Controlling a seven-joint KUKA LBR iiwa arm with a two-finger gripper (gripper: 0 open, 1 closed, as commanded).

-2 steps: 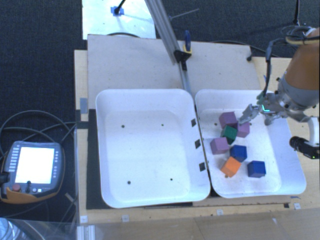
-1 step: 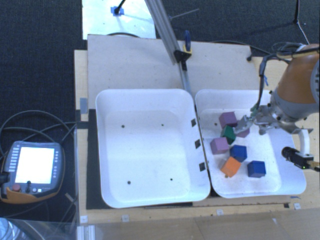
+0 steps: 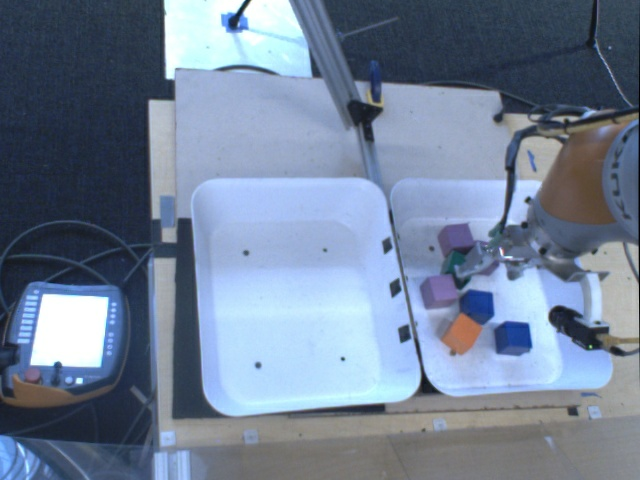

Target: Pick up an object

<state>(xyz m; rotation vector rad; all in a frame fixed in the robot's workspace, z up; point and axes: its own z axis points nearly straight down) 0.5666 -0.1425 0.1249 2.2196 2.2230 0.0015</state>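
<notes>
The right bin (image 3: 590,373) holds several small blocks. A purple block (image 3: 456,238) lies toward the back, and a second purple block (image 3: 438,291) lies nearer the divider. In front of them are a blue block (image 3: 477,305), an orange block (image 3: 462,334) and another blue block (image 3: 513,338). My gripper (image 3: 468,264) reaches in from the right and sits low between the two purple blocks. A small green object (image 3: 456,261) shows right at its tip. I cannot make out whether the green object is held.
The left bin (image 3: 215,298) stands beside the right one across a shared divider. A metal pole (image 3: 325,43) slants over the back board. A teach pendant (image 3: 65,340) lies on the floor at the left. A black fitting (image 3: 572,326) hangs off the arm over the right bin's front.
</notes>
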